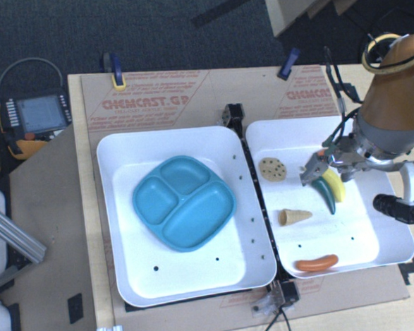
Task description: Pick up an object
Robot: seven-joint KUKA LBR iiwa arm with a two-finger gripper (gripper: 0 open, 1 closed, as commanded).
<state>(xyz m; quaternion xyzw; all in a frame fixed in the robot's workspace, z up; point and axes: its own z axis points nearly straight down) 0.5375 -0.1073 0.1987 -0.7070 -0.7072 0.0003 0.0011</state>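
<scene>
- Gripper (319, 172): over the right bin (374, 132), fingers spread, nothing between them; released, likely poised to descend.
- Banana-like toy (330, 188), yellow and green: just beside and below the gripper, possibly touching a fingertip, hard to confirm at this slant; nearest candidate for the pick.
- Cookie (271, 169): near, to the gripper's left, flat on the bin floor.
- Cone (295, 216): below the gripper, lying on its side.
- Sausage (317, 263): well apart, at the bin's near edge.
- Blue divided plate (184, 202): well apart to the left, in the left bin (129, 259); out of the reach path.
- Table (90, 106): carries both bins side by side.
</scene>
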